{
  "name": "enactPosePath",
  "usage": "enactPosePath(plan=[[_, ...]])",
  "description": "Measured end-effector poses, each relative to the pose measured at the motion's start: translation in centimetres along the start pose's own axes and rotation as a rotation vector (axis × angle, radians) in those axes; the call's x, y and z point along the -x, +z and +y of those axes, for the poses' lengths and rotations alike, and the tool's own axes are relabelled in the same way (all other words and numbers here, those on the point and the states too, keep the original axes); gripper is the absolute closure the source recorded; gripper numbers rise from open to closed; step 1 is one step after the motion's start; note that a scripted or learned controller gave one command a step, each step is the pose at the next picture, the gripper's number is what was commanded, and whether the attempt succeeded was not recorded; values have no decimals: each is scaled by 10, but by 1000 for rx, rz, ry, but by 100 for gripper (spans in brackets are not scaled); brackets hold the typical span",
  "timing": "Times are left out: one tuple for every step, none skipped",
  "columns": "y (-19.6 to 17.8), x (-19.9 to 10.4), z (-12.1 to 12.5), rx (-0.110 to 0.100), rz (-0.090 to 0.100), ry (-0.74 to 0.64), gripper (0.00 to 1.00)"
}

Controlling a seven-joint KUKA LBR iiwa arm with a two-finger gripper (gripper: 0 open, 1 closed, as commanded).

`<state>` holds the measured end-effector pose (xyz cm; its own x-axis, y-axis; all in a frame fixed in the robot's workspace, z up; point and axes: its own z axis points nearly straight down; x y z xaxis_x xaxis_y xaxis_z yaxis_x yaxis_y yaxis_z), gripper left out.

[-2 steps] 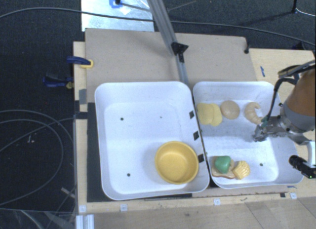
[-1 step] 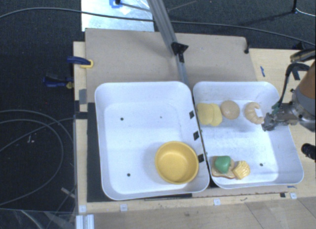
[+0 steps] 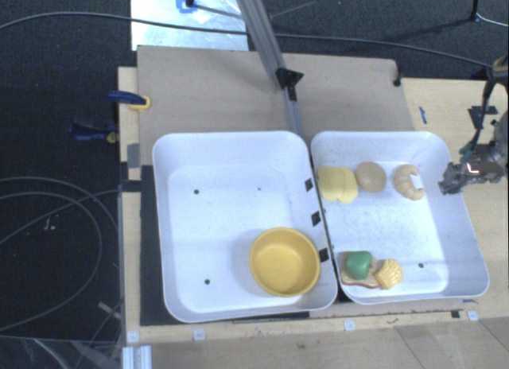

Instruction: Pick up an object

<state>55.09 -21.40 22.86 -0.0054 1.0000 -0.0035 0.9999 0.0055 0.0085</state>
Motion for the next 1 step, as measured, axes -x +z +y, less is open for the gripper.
enactPosePath(plan=[[-2, 0, 1, -5, 2, -1, 100]])
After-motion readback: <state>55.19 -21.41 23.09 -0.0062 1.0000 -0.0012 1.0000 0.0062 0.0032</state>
